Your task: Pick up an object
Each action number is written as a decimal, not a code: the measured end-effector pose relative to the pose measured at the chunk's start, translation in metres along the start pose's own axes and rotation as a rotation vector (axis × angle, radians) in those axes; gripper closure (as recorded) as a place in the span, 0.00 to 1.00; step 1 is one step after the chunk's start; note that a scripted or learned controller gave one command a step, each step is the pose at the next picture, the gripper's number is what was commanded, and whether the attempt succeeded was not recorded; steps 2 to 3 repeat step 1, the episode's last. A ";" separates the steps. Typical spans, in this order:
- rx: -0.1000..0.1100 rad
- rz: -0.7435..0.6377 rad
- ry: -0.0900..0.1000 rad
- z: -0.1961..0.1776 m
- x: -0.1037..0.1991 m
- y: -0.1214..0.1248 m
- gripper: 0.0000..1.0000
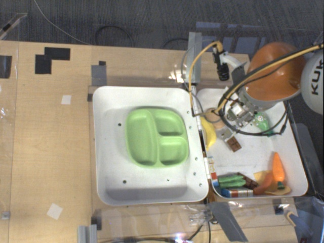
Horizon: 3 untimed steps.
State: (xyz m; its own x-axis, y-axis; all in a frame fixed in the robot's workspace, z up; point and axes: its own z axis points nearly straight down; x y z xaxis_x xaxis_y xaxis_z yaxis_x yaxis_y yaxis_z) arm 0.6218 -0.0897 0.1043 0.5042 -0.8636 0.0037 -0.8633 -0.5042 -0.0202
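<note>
Objects Counted in Two Bins

Objects lay in my right bin (pixel 296 151): one carrot (pixel 277 167), one banana (pixel 208 131), one brown block (pixel 233 144), green markers (pixel 230 179). One green divided plate (pixel 156 137) sat in the left bin (pixel 109 151). My claw (pixel 242 116) hung over the right bin; its grip I could not tell.
</note>
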 end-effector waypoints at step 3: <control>-0.006 -0.243 0.003 -0.130 0.038 -0.039 1.00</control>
